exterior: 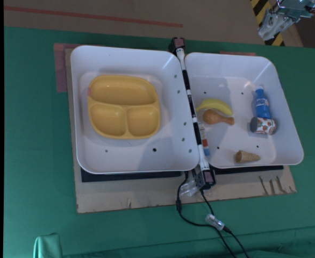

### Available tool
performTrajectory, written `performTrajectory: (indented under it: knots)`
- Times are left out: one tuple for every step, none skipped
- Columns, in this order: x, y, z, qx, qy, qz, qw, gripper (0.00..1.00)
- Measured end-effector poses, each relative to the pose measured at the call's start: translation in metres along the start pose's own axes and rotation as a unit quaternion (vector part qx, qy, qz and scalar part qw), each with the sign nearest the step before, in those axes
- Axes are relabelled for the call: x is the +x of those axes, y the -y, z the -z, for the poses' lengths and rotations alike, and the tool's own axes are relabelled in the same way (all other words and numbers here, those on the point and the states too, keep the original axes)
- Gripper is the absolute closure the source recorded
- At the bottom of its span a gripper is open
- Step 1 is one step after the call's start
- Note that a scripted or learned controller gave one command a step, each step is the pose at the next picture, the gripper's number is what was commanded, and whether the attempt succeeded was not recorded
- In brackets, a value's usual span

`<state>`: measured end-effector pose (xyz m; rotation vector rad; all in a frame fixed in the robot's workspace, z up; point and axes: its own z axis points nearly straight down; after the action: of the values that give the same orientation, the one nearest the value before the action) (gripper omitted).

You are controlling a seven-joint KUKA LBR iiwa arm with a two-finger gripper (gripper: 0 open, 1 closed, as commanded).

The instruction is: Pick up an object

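**Gripper parked high, nothing picked yet**

Desk under green cloth, carrying two white bins side by side. Left bin holds a yellow tray with three compartments, lying flat, nothing in it. Right bin holds the candidates: blue bottle lying near the far right side, patterned cup tipped over and touching the bottle's foot, banana by the divider with a drumstick just below it, cone alone near the front wall. Gripper sits at upper right, well apart from both bins; likely kept off so the camera sees the bins. Cannot tell its opening.
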<state>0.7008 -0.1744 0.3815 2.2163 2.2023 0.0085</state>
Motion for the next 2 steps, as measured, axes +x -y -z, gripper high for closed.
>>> performTrajectory:
  knots:
    - [0.048, 0.001, -0.033, 0.004, -0.001, 0.001, 1.0, 1.0]
    - [0.081, 0.0, -0.025, 0.003, -0.002, 0.001, 1.0, 1.0]
